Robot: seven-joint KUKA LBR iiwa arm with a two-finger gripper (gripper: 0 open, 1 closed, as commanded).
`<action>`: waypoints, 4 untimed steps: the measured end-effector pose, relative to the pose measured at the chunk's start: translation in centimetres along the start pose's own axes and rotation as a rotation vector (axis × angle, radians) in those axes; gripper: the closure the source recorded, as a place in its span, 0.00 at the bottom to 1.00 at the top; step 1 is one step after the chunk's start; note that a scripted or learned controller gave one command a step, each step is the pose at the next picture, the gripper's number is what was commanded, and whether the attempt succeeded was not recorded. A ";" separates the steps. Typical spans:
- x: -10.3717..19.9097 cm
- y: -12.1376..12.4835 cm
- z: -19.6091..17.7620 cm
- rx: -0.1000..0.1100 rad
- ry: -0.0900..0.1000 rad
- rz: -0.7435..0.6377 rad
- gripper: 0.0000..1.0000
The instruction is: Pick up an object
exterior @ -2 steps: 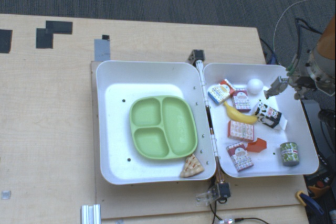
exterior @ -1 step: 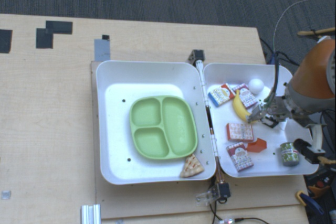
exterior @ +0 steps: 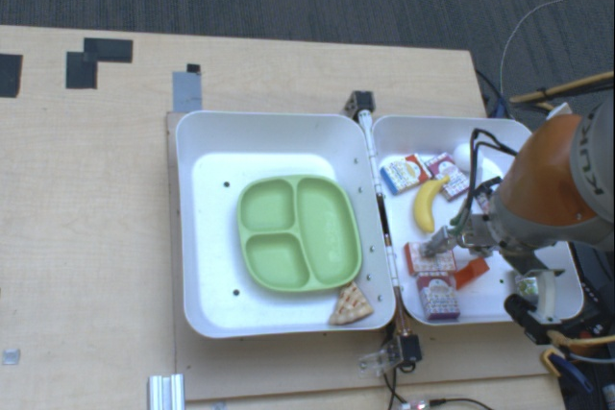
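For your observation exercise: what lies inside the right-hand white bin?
Inside the right bin: a banana, small food packets, a red box. The gripper and arm cover the rest.

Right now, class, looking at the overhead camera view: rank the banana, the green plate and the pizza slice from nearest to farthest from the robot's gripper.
1. Banana: in the right bin, just up and left of the gripper.
2. Pizza slice: at the left bin's lower right corner, just across the divider.
3. Green plate: in the middle of the left bin, though its near edge comes close to matching the pizza slice.
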State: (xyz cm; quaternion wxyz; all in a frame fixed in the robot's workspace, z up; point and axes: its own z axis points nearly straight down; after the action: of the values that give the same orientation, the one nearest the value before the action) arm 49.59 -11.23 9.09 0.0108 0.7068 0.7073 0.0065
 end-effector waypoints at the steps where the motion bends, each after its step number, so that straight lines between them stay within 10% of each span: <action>1: 0.3 0.3 -1.2 -0.005 0.006 -0.003 1.00; 2: 0.2 0.3 -1.2 -0.005 0.006 -0.002 0.00; 3: 0.4 0.6 -2.3 -0.008 0.009 -0.004 1.00; 4: 0.4 0.6 -2.3 -0.008 0.009 -0.004 0.00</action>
State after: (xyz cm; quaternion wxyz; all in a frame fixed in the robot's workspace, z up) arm 50.11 -10.80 11.42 0.0104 0.7052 0.7088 0.0127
